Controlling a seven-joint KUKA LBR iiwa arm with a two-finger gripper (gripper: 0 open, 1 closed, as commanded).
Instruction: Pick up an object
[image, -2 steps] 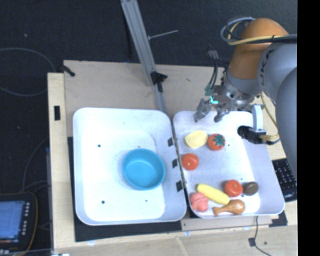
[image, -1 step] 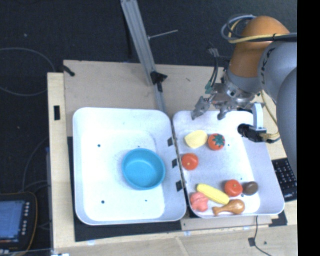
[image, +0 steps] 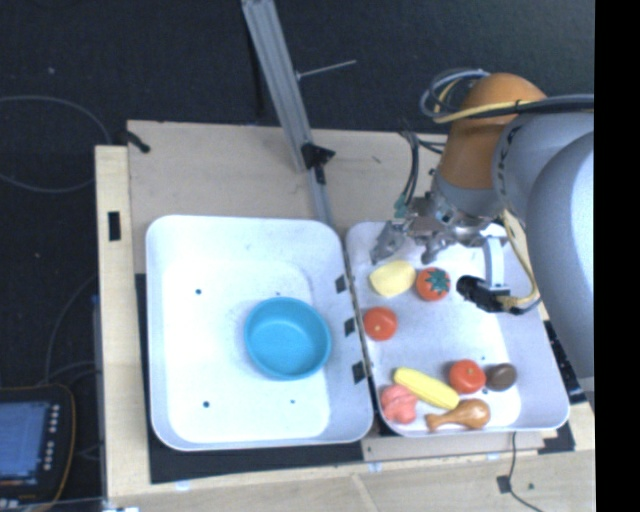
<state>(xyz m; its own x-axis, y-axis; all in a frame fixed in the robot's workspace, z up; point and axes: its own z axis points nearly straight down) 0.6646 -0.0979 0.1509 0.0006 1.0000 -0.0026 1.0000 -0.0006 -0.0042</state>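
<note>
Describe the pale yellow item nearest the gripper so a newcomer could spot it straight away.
Start at the right bin, the one holding the toy foods, and go to its far end, where the gripper hangs. Just below the gripper lies the pale yellow lump, with a red tomato beside it. It is rounded and cream-yellow, unlike the long bright banana at the bin's near end.

We have one camera, fixed above the bench (image: 240, 170) and looking down at a slant from a fair way off. Both white bins sit within our frame: the left bin (image: 190, 260) near the middle, the right bin (image: 530, 370) toward the right side. The arm (image: 490, 130) enters from our right, and dark floor borders the bench at top and left.
</note>
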